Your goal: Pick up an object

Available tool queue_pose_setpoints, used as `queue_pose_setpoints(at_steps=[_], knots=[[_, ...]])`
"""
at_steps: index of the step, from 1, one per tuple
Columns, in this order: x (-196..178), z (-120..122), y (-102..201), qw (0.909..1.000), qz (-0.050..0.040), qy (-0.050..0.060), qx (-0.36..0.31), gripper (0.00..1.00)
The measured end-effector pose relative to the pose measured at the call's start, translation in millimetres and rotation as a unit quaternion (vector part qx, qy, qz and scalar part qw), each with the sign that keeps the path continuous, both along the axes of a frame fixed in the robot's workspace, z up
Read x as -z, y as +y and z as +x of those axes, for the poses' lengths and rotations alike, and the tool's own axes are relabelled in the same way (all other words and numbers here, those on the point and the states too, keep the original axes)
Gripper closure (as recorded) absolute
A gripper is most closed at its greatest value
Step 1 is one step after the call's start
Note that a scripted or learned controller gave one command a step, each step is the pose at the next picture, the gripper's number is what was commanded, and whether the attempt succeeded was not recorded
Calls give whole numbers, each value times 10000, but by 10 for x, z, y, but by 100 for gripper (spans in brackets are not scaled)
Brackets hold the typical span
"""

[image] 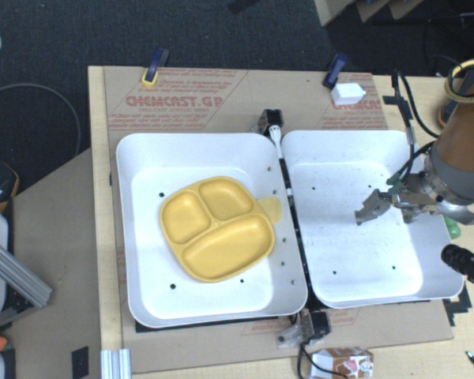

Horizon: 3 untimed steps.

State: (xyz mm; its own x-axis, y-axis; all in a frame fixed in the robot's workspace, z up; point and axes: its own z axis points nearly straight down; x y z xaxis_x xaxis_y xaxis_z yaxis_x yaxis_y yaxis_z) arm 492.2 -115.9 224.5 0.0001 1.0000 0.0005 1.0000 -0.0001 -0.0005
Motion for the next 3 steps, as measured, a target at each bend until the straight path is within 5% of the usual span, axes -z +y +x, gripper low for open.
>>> queue_pose_setpoints(at_steps=[1, 2, 3], knots=[[-1019, -116, 455, 10000, -2, -66, -34, 0], [-1065, -117, 431, 10000, -7, -25, -7, 100], [-874, -134, 1547, 10000, 16, 21, -63, 100]])
